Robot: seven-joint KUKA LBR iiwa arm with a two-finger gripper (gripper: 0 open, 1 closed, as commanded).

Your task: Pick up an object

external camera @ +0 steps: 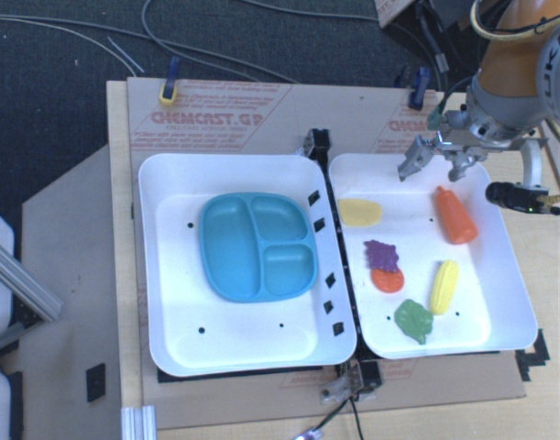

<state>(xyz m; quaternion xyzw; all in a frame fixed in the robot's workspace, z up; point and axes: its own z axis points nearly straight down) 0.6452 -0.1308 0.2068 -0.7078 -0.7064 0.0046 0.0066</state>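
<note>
My gripper [437,166] hangs open above the far edge of the right bin [509,273], with nothing between its fingers. Just below and to its right lies an orange carrot [455,215]. A pale yellow lemon-shaped piece [359,213] rests at the bin's left side. A purple grape bunch [382,254] sits above a red tomato [387,280]. A yellow corn cob [444,286] and a green leafy piece [413,320] lie toward the near edge.
The left bin [170,328] holds a blue divided plate [258,246]. A black clip divider [327,236] runs between the bins. Blue clamps [169,88] hold the board at the back. Cables trail across the dark floor behind.
</note>
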